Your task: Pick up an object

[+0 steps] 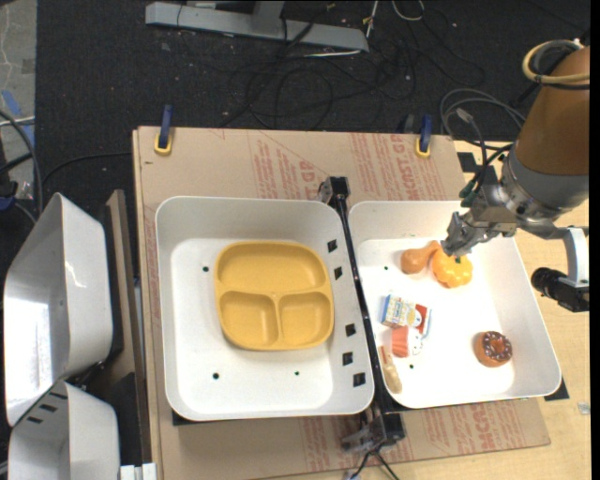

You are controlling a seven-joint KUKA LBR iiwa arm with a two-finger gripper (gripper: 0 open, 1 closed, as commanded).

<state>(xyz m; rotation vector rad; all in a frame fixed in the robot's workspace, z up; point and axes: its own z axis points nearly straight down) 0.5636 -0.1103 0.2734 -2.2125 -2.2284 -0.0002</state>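
While my pincer point(458, 246) hangs over the yellow-orange toy pepper point(453, 270), grip state unreadable, brown cardboard-covered worktop point(281, 159), dark cable-strewn floor point(281, 84) beyond.

My bench point(281, 155) is a brown board. Two blue clamps point(165, 131) grip its far edge. Past it the floor point(94, 75) is dark, with black cables point(281, 80) and a grey bar point(253, 23).
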